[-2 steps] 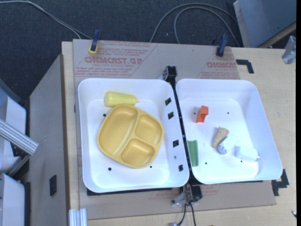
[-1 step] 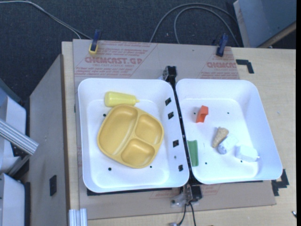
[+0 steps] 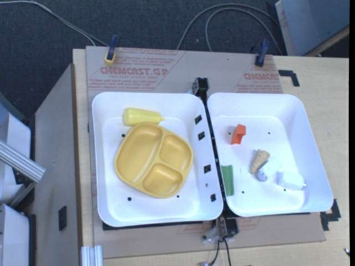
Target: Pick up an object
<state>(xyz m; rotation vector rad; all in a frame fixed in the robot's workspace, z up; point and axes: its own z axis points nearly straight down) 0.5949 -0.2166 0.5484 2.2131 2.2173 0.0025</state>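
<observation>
Cardboard sheet (image 3: 138,65): brown, printed with red lettering along its far edge, lying flat on the bench under both bins.
Wooden bench (image 3: 55,148): pale top, showing to the left of the sheet and at the far right corner.
Left bin (image 3: 105,165): shallow, white, with rounded corners, touching the right bin along the middle seam.
Right bin (image 3: 310,148): same shape and colour, holding the smaller pieces.
Yellow plate (image 3: 153,159): three compartments, lying flat in the middle of the left bin and turned at an angle to the bin walls.
Cables (image 3: 222,15): grey loops on the dark floor beyond the bench.
Yellow bottle (image 3: 141,116): on its side just beyond the plate in the left bin, tip pointing right, close to the plate's far rim.
Green block (image 3: 227,180): long and narrow, at the near left of the right bin, beside the seam.
Tan cone (image 3: 259,160): near the middle of the right bin, tilted, its narrow end towards a small greyish piece (image 3: 262,175) that I cannot identify.
White object (image 3: 291,180): to the right of the cone, hard to make out against the bin floor.
Orange block (image 3: 238,134): small, at the far left of the right bin, well apart from the green block.
Blue clamps (image 3: 112,47): one at each far corner of the sheet, the other at (image 3: 261,52).
Gripper: whether its fingers are apart or together cannot be told.
</observation>
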